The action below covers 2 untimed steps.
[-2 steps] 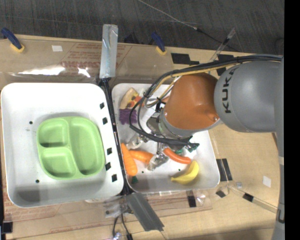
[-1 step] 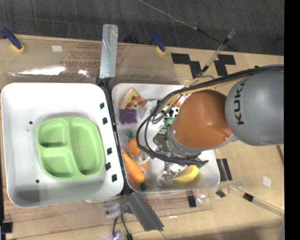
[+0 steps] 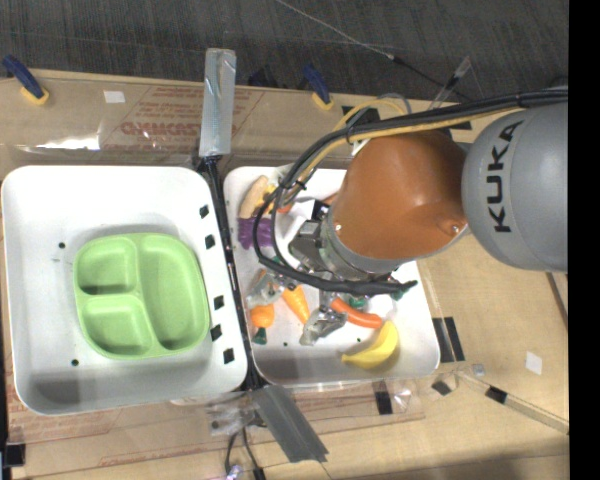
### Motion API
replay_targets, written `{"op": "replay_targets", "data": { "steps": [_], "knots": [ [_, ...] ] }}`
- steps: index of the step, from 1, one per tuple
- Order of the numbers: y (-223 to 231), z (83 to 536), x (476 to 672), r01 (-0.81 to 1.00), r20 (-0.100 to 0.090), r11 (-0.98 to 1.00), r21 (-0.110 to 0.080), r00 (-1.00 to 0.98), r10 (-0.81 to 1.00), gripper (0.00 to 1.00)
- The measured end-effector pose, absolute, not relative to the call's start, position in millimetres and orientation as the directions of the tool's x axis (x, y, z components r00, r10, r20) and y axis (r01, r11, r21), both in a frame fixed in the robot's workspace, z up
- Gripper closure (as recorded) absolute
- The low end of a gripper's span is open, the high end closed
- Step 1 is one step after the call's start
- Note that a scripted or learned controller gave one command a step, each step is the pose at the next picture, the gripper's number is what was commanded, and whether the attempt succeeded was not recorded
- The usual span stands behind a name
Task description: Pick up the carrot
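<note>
The carrot (image 3: 295,301) is a small orange tapered piece lying in the right bin (image 3: 412,360), left of its middle. The arm's orange wrist hangs over that bin and hides much of it. My gripper (image 3: 320,326) reaches down just right of and below the carrot, close to it. I see nothing held in it. A second longer red-orange piece with a green end (image 3: 360,317) lies just right of the gripper.
A yellow banana (image 3: 376,348) lies near the right bin's front. An orange lump (image 3: 263,316), a purple item (image 3: 262,233) and a pale yellow item (image 3: 255,196) sit along its left wall. The left bin (image 3: 30,268) holds a green divided plate (image 3: 140,293).
</note>
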<state>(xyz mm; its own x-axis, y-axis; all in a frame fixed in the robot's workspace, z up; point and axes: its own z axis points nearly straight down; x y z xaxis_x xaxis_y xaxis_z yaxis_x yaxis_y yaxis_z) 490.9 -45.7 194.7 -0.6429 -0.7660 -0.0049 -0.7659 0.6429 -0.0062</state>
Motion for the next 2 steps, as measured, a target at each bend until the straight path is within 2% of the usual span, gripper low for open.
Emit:
{"op": "replay_targets", "data": {
  "steps": [1,2],
  "knots": [
    [-99.5,108.3,495.5,-0.892,0.001,0.452,0.006,-0.452,-0.892,0.00],
    [-99.9,91.3,476.4,-0.909,-0.001,0.417,0.003,-0.417,-0.909,0.00]
  ]
}}
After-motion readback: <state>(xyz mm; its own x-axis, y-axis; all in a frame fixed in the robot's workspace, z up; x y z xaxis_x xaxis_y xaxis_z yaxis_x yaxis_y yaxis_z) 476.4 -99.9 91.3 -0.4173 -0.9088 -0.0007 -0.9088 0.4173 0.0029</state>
